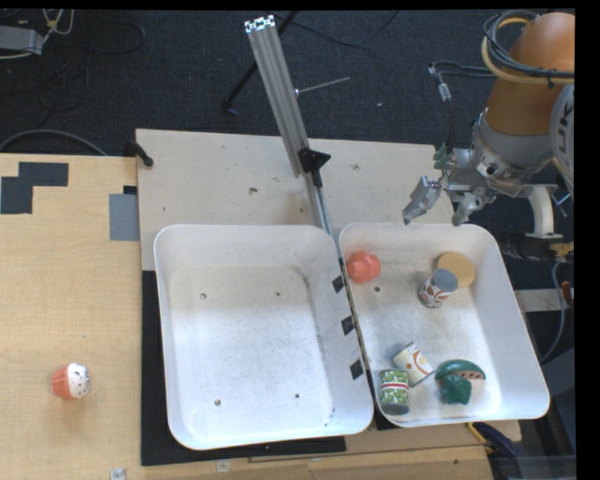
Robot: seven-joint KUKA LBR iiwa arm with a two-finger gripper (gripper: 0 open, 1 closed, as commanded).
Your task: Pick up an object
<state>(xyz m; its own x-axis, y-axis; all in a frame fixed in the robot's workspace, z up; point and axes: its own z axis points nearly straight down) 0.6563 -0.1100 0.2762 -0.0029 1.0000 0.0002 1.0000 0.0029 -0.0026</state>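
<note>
Hovering above the far rim of the right shallow white bin (511, 281), the grey two-finger gripper (441, 208) has its jaws spread wide, holding nothing; a round orange-red ball (364, 267) lies at that bin's near-left corner, well apart

Robotics lab. Grey-and-orange industrial arm (525, 103) over a plywood desk (234, 178); two white bins (187, 253) side by side; aluminium strut (281, 89) with checker marker; loose cables (37, 28) on dark carpet.

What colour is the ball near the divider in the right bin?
Orange-red: the ball, seen in the camera view.
</note>
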